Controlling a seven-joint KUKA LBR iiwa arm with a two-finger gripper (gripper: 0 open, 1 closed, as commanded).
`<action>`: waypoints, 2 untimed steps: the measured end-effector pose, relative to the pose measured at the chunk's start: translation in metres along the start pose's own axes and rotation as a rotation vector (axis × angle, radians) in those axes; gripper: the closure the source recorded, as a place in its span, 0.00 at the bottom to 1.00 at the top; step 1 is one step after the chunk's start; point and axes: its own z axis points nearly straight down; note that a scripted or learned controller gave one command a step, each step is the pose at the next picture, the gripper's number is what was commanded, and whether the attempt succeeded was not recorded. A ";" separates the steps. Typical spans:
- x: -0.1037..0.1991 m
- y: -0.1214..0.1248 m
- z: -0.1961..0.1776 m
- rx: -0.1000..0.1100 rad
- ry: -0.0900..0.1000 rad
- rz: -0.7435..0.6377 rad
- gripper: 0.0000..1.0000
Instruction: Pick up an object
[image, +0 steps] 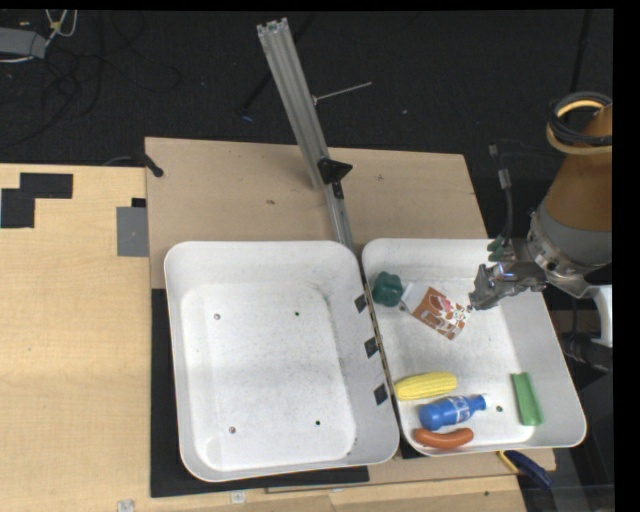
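Observation:
The right bin (545, 330) holds several objects: a dark green round piece (387, 289) at its upper left, a red and white packet (441, 312) near the middle, a yellow corn cob (425, 385), a blue bottle (451, 410), a red sausage (443, 437) at the front and a green block (525, 398) at the right. My gripper (487, 291) hangs over the bin's upper right part, just right of the packet's edge. No object shows between its fingers.
The left bin (200, 270) sits beside the right one, with black clips (372, 347) along the shared wall. A slanted metal rail (300, 110) rises behind the bins. Wooden bench surface spreads to the left.

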 end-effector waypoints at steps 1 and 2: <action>0.057 0.017 -0.003 0.001 0.000 -0.001 1.00; 0.098 0.031 0.006 0.001 -0.001 0.001 1.00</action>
